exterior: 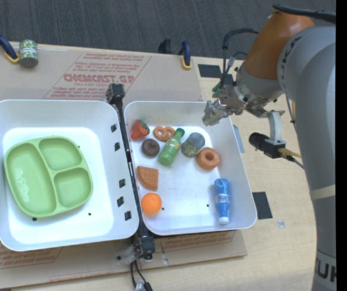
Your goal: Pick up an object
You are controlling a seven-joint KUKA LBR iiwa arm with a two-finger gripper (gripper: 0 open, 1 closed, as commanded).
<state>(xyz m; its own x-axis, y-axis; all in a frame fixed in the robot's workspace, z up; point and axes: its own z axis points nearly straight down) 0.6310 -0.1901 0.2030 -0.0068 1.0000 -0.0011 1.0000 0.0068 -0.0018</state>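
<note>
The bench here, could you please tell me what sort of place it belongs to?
Probably a robot lab's grasping test rig: a robot arm, two white bins clamped to a board, and toy food such as a doughnut.

1. The arm (306, 102) is cut off by the frame's right and lower right edges.
2. The tool (212, 115), at upper right, is too small and dark to read its fingers.
3. The worktop (100, 71) runs off the left edge.
</note>
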